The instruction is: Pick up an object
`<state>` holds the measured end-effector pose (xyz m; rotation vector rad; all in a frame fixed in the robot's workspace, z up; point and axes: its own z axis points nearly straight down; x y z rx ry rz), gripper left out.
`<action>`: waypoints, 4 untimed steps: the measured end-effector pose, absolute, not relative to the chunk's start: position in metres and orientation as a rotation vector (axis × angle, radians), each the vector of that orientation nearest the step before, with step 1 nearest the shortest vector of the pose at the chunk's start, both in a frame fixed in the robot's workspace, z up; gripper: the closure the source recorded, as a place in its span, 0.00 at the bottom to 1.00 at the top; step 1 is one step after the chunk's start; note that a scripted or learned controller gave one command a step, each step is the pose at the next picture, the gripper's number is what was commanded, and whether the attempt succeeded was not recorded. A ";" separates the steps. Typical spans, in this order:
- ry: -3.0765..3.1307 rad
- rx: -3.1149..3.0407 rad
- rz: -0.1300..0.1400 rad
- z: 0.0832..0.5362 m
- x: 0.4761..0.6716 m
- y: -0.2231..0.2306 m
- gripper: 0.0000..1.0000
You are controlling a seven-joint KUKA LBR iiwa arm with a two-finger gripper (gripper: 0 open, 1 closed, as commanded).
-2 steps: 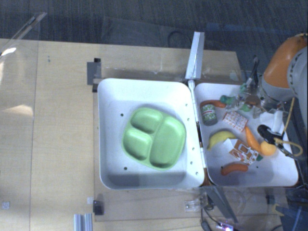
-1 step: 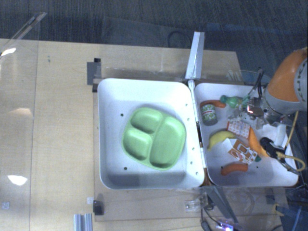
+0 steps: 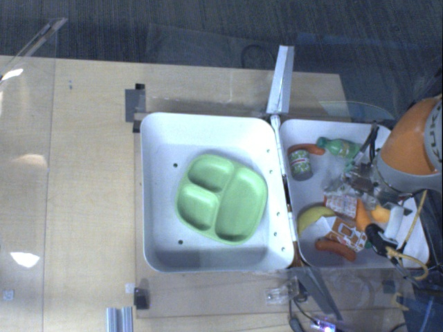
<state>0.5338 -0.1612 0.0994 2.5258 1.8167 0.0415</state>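
Note:
The right bin [image 3: 304, 126] holds several small objects. A dark jar with a red lid [image 3: 301, 161] lies near its left wall, and a green bottle [image 3: 338, 146] lies at the back. A yellow banana [image 3: 313, 216] sits toward the front left, with a reddish sausage [image 3: 331, 246] and a brown patterned packet [image 3: 349, 234] in front of it. A red-and-white wrapper [image 3: 341, 203] and an orange piece [image 3: 365, 213] lie mid-bin. My gripper [image 3: 358, 180] reaches down into the bin's right half, just above the wrapper and right of the jar.
The left bin [image 3: 156, 185] holds a green divided plate [image 3: 223, 198]. A metal bar [image 3: 281, 78] stands behind the wall between the bins. The arm's orange band [image 3: 408, 144] hangs over the right bin's right side, and cables [image 3: 401, 244] trail at the front right.

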 end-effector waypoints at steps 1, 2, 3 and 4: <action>1.812 2.514 0.050 0.113 0.538 -0.162 1.00; 1.813 2.515 0.050 0.113 0.537 -0.162 0.00; 1.712 2.610 0.066 0.101 0.511 -0.178 0.00; 1.790 2.559 0.067 0.101 0.506 -0.181 0.00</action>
